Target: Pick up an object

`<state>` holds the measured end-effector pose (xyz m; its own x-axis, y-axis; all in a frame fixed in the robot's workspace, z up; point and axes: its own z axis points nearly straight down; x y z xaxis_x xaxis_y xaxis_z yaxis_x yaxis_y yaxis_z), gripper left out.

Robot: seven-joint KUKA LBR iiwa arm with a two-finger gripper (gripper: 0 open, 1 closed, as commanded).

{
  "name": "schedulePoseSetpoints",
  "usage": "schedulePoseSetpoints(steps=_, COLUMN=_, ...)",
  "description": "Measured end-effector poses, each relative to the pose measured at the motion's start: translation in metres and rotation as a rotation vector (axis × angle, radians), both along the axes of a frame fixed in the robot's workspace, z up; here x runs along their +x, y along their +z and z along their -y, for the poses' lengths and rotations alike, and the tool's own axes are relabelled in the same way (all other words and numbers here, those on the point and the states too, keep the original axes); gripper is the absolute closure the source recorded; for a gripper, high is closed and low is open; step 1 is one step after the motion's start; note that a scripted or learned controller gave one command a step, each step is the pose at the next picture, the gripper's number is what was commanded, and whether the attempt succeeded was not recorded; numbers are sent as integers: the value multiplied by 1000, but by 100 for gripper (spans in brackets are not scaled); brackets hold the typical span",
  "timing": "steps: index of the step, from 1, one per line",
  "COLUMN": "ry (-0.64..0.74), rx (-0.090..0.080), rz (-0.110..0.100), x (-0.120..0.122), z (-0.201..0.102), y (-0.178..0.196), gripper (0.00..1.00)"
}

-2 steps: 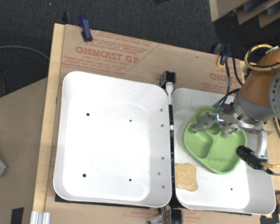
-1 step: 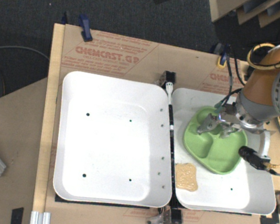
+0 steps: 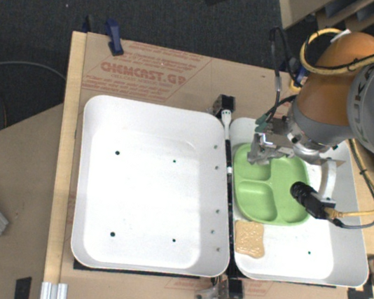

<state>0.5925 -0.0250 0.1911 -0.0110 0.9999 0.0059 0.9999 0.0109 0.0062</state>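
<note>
1. 2 candidates lie in the right bin [image 3: 338, 266]: a green divided tray [image 3: 272, 195] and a small tan cracker-like piece [image 3: 250, 239] near the bin's front left corner. The left bin [image 3: 146, 181] holds nothing I would go for.
2. My gripper [image 3: 263, 149] sits low over the far left corner of the green tray. How wide the claw stands I cannot tell from this slanted view, and I see nothing clamped in it.
3. I judge the step in hand to be the descent onto the tray's rim.
4. To do it well, I would straddle the thin rim wall, 1 finger inside the compartment and 1 outside.
5. Close firmly, then lift slowly: held at a corner, the tray will likely tilt.
6. Keep clear of the bin wall between the 2 bins.
</note>
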Motion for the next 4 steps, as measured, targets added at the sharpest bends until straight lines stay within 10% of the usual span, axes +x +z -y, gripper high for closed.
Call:
schedulePoseSetpoints(steps=1, ry=-4, rx=-2, rz=-12, x=-53, z=-64, y=-7, gripper=100)
schedulePoseSetpoints(steps=2, ry=-11, rx=-5, rz=-6, x=-50, z=-59, y=4, gripper=100)
schedulePoseSetpoints(steps=4, ry=-5, rx=-3, rz=1, x=-113, z=-124, y=108, gripper=100)
